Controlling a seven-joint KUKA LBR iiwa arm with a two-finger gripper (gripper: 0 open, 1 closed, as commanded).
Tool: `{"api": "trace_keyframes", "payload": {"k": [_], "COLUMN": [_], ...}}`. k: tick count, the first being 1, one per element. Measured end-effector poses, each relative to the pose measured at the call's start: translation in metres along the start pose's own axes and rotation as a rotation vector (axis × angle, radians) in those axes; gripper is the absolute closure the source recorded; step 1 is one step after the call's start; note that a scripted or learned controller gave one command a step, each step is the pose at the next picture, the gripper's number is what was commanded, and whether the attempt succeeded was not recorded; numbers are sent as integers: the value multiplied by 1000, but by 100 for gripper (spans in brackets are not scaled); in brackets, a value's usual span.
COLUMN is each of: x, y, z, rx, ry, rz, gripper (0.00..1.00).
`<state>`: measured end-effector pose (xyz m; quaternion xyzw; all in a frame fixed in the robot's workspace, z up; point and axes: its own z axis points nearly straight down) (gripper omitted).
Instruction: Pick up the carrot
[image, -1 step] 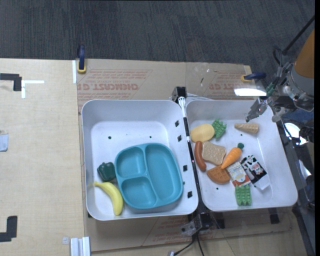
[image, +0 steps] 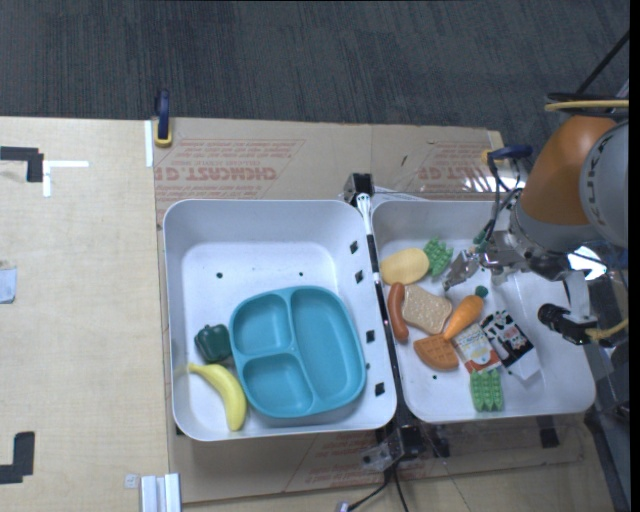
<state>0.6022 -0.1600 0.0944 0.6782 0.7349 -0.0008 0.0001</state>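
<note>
Looks like the approach step: gripper (image: 462, 268) hovers in the right bin (image: 560, 395), fingers apart and empty, just above the carrot (image: 463, 316) beside the bread slice (image: 427, 310). Next it needs to drop down and close.

The left bin (image: 180, 300) holds a blue divided plate (image: 298, 350), a banana (image: 224, 393) (bottom-left corner) and a green pepper (image: 212, 342).

Grey arm (image: 610, 200), orange band, metallic wrist.
</note>
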Motion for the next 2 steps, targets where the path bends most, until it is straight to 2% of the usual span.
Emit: {"api": "trace_keyframes", "payload": {"k": [1,2], "x": [41,39], "y": [-45,-44], "z": [2,-7], "rx": [0,-1], "ry": [1,0], "rz": [50,56], "gripper": [0,100]}}
